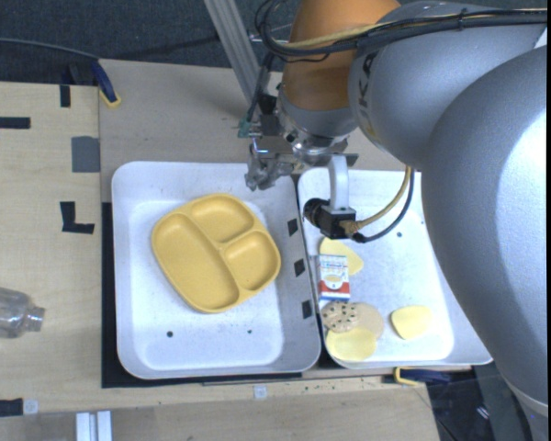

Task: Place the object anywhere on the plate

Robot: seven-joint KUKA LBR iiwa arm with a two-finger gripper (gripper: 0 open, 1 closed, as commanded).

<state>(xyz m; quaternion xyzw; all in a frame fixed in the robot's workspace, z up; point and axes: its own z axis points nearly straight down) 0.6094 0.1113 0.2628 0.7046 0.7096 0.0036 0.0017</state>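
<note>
Gripper (pixel 274 168) hovers at the far rim between the two bins; I cannot tell its state.

From the left I see a clear bottle (pixel 9 312) lying on the bench, then the left bin (pixel 202 347) with the yellow plate (pixel 217 251), which has three compartments and nothing on them. In the right bin (pixel 436 246) lie the objects: a small carton (pixel 334 277), a cookie (pixel 340 316) and yellow pieces (pixel 411 321), all well apart from the plate. I judge the task is not begun: picking and placing are both left.
</note>
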